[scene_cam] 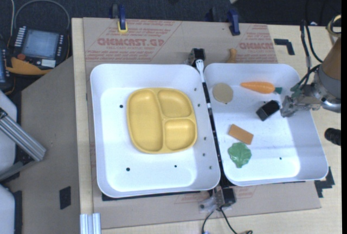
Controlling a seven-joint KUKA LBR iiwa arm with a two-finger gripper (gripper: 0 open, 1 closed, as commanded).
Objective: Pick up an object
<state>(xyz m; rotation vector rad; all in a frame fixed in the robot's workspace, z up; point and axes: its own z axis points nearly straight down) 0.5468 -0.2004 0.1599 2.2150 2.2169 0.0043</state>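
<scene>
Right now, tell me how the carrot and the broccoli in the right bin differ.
The carrot is orange, long and slim; the broccoli is green, rounded and lumpy. The carrot lies near the bin's far side, pointing toward the gripper; the broccoli sits near the front edge, just below the tan block. Both rest loose on the floor of the right bin, ungrasped.

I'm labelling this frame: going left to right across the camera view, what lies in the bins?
Yellow tray → tan disc → green broccoli and orange block, about level → carrot → black block → gripper.
</scene>
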